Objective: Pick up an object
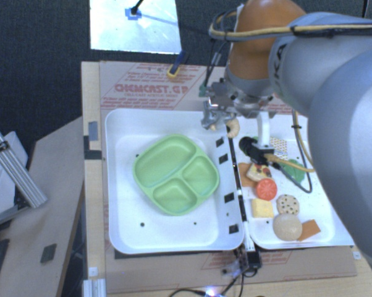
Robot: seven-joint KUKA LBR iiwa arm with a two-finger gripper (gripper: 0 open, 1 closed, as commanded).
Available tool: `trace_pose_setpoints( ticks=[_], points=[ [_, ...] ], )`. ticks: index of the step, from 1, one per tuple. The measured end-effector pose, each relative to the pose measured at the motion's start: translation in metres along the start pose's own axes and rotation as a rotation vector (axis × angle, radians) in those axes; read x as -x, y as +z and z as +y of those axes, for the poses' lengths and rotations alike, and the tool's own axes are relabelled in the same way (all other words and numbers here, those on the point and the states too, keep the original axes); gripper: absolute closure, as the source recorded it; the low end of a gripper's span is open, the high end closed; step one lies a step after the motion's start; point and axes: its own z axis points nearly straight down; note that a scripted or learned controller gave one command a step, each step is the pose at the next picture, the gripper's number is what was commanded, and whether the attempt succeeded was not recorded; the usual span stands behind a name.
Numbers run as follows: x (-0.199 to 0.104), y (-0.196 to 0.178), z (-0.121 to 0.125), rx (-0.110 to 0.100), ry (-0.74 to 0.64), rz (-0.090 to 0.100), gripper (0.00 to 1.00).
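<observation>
In the camera view, the hand (214, 117) hangs low over the far edge of the two shallow white bins, just above the black divider (233, 177) between them. Whether it is wide or narrow, I cannot tell.

A small pale rounded piece (233, 127) sits right beside the hand, apparently not yet gripped.

The left white bin (121, 184) holds a light green three-compartment plastic plate (176, 174).

The right white bin (325, 224) holds the pickable clutter:
- a red tomato-like disc (266, 189)
- a yellow cheese-like block (262, 208)
- a speckled round cookie (287, 203)
- a beige egg-shaped ball (287, 227)
- a green-handled tool (289, 167)

By my judgement this is the approach step. Next the hand needs to settle squarely over one item, most likely the pale piece, and close around it before lifting.
</observation>
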Motion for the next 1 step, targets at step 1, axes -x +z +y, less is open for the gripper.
trace_pose_setpoints(
  ticks=[1],
  points=[
    [-0.0059, 0.0185, 0.0014, -0.005, 0.005, -0.003, 1.00]
  ],
)
